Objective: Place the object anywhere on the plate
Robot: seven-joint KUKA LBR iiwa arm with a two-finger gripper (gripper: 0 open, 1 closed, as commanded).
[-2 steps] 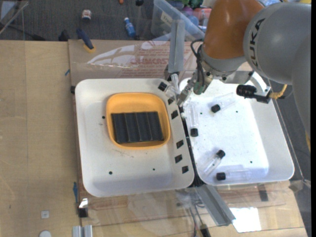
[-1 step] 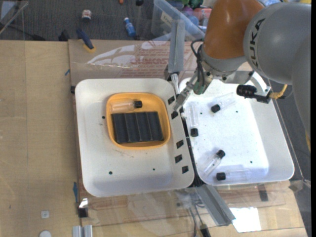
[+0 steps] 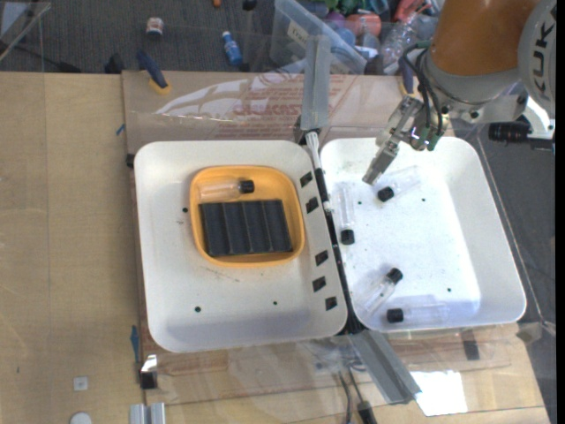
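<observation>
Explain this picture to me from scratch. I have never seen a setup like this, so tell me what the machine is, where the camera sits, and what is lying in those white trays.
One camera looks down at a slant on a wooden bench. The grey and orange machine at the upper right is a robot arm; it reaches in from the right. At its tip is the hand, two thin fingers for picking things up. It hangs low over the back of the right bin, with nothing visible between its fingers.

Two shallow white bins sit side by side. The left bin holds an orange plate. On the plate lie a dark ribbed block and one small clear vial with a black cap. The right bin holds several more such vials, scattered and lying on their sides; one lies right by the hand.

Behind the bench stands a clear tub of colourful items.
</observation>
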